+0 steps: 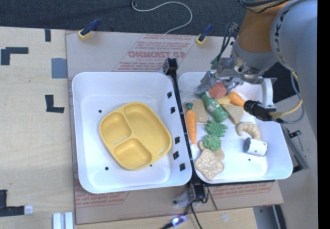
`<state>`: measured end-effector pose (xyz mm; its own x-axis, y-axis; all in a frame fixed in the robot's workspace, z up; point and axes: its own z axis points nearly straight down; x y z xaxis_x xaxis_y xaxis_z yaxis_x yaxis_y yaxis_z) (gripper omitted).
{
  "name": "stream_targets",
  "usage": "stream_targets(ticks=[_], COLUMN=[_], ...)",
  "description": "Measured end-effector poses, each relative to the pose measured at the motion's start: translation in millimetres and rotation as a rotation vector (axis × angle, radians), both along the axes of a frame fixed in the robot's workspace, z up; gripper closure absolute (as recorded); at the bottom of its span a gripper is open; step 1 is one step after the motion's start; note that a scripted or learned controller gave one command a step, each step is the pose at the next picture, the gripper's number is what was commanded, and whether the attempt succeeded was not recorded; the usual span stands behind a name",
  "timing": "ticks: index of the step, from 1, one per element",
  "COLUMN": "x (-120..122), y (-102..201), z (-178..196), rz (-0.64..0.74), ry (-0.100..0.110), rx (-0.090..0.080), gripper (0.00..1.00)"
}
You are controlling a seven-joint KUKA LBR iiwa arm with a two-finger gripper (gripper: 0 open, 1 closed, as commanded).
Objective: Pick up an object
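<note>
My gripper [217, 86] hangs low over the far left part of the right bin [276, 171], under the orange-banded wrist. It is open, one finger on each side of a small red food piece [218, 91] that lies in the bin. Just in front of it lies a green bottle [214, 108], with an orange piece [236, 99] to its right. An orange carrot [191, 126] lies along the bin's left wall. Nothing is lifted.
The right bin also holds two green leafy pieces [213, 135], a tan waffle-like cracker [209, 163], a croissant [248, 129], a white cylinder [256, 146] and a beige slice [235, 114]. A yellow divided plate [135, 135] lies in the left bin [82, 119].
</note>
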<state>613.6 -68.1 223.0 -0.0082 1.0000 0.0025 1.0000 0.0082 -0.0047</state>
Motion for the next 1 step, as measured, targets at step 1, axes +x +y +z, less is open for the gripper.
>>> stream_targets(ticks=[1], x=[11.8], y=[56.8], z=[-9.6], rz=[-0.001], ry=[0.001], rx=[-0.001], gripper=[1.0])
